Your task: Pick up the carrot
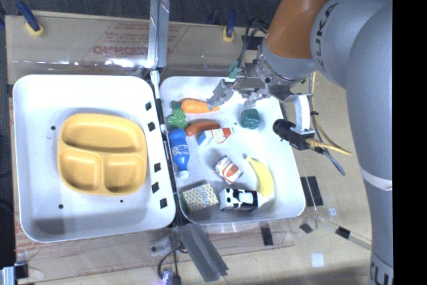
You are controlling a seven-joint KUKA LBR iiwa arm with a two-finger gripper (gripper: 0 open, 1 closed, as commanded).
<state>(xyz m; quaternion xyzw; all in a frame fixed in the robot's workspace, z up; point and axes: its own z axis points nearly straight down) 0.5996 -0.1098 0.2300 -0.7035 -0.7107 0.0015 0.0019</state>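
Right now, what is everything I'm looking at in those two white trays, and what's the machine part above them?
Left bin: one, white, holds the plate.
Divided plate: one, yellow, middle of left bin.
Right bin: one, white, holds the small items.
Carrot: one, orange, top left of right bin.
Green toy: one, below the carrot.
Sausage: one, orange-red, centre.
Bottle: one, blue, left side.
Teal ball: one, upper right.
Banana: one, yellow, lower right.
Cow toy: one, black-and-white, bottom edge.
Arm: one, grey with orange band, from the right.
Gripper: one, beside the carrot.
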